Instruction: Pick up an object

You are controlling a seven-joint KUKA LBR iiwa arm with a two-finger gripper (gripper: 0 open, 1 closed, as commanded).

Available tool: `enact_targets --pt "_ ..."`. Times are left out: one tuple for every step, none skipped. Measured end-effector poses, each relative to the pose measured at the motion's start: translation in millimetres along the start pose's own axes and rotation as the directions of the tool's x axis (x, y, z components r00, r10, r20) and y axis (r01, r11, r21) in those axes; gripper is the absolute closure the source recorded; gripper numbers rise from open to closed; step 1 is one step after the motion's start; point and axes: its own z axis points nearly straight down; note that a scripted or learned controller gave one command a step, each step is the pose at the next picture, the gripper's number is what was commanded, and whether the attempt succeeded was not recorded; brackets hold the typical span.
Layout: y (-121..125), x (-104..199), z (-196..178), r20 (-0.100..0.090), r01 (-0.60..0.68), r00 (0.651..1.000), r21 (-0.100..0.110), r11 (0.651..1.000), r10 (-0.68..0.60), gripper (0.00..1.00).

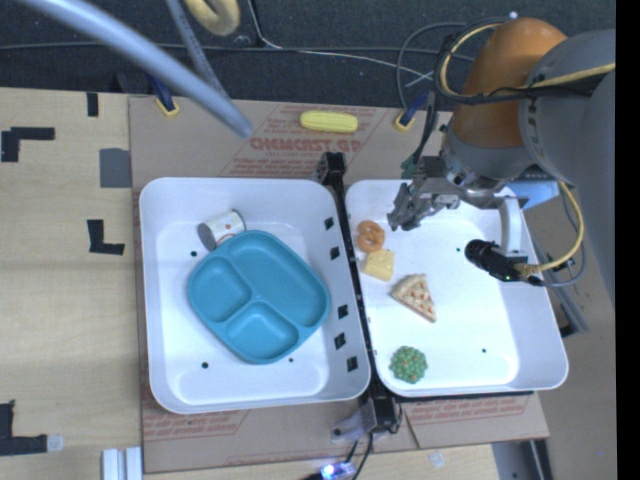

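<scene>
In the right bin (pixel 520 360) lie a small brown pretzel (pixel 370 235), a yellow cheese cube (pixel 379 264), a pizza slice (pixel 415 297) and a green broccoli floret (pixel 408 364). My gripper (pixel 405 212) hangs over the bin's upper left part, just right of the pretzel and above the cheese cube. Its dark fingers point down and left, and nothing is seen between them. The left bin (pixel 165 258) holds a blue divided plate (pixel 258 294) and a small white cup (pixel 220 228) lying on its side.
A yellow banana-like piece (pixel 328 121) lies on the cardboard behind the bins. A black clip divider (pixel 345 258) runs between the two bins. A grey pole (pixel 130 43) crosses the upper left. A black cable part (pixel 495 258) hangs over the right bin.
</scene>
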Motion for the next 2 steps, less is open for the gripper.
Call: enact_targets --pt "0.0 54.4 -1.7 0.000 0.000 1.000 0.001 1.000 0.000 1.00" --pt "8.9 105.1 -9.0 0.001 0.000 1.000 0.001 1.000 0.000 1.00"
